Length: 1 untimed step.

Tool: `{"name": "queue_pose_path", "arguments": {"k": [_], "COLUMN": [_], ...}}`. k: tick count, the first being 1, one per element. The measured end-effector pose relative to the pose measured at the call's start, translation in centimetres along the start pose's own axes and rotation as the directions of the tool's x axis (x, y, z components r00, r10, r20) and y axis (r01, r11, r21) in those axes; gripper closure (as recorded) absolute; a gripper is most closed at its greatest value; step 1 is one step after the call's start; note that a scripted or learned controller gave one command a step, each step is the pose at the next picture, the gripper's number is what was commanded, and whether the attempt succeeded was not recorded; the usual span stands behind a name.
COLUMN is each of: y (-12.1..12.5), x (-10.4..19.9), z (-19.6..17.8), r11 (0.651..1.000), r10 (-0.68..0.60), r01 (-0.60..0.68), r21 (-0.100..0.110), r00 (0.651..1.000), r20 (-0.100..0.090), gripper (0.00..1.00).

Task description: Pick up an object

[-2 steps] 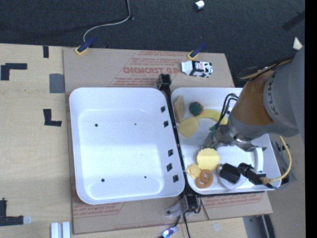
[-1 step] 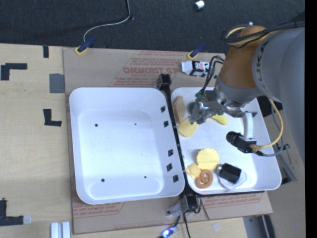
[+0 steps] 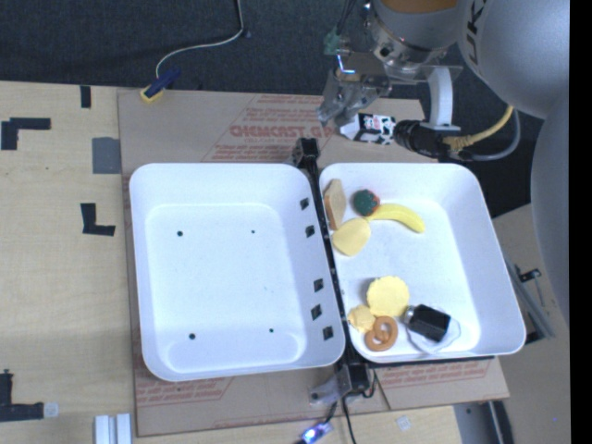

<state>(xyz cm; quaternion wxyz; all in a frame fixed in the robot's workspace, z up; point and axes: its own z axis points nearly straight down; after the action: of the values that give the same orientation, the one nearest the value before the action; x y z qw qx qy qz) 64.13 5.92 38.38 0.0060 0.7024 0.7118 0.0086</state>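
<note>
two bins sit side by side on the counter (image 3: 55, 248), touching along their inner walls. the left bin (image 3: 148, 248) lies beside the right bin (image 3: 481, 248), which holds everything. at its back, near the shared wall, a bread slice (image 3: 334, 203) leans, with a ball (image 3: 366, 201) just right of it and a banana (image 3: 400, 216) further right. a round chip (image 3: 351, 237) lies before the bread. toward the front lie a disc (image 3: 388, 295), a pretzel (image 3: 380, 333) before it, and a box (image 3: 428, 323) to their right. the pincer (image 3: 344, 100) hangs behind the bins.
</note>
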Motion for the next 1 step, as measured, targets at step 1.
{"name": "queue_pose_path", "arguments": {"k": [1], "y": [-1.79], "x": [7.85], "z": [12.12], "r11": [0.999], "r10": [0.005], "r01": [-0.005], "r21": [0.031], "r00": [1.000], "r20": [0.004], "gripper": [1.00]}}
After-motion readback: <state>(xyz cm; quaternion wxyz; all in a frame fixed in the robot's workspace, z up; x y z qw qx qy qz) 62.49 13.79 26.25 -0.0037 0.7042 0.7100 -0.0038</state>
